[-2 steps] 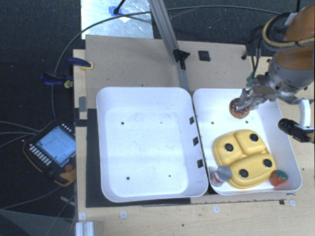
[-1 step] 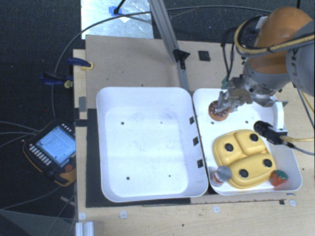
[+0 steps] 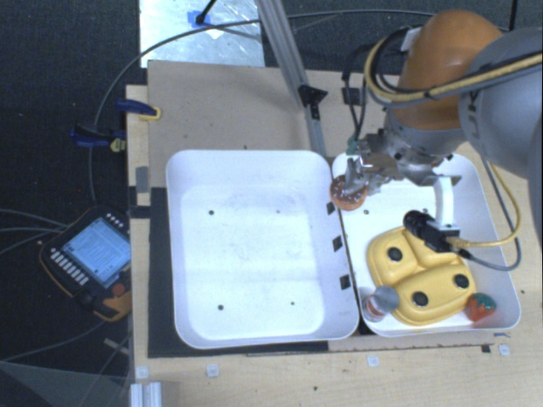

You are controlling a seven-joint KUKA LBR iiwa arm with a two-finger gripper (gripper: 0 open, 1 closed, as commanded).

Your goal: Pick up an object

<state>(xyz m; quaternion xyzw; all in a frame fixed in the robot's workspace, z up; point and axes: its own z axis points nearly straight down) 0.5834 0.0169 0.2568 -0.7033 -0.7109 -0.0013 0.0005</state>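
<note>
Brown disc at the claw, grasp not confirmed

A small brown round object [image 3: 347, 195] is seen at the right bin's [image 3: 501, 253] upper-left corner, directly under the claw [image 3: 356, 176]; whether it is gripped cannot be told, so lifting is judged outstanding, with the yellow toy [image 3: 420, 274] untouched below

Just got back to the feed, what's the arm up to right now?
The arm's gripper is down at the upper left corner of the right bin, right over a small round brown object. Whether it actually has hold of that object can't be told from here. A large yellow toy, a small grey piece and a red-orange one lie toward the bin's near edge. The left bin isn't being worked.
</note>
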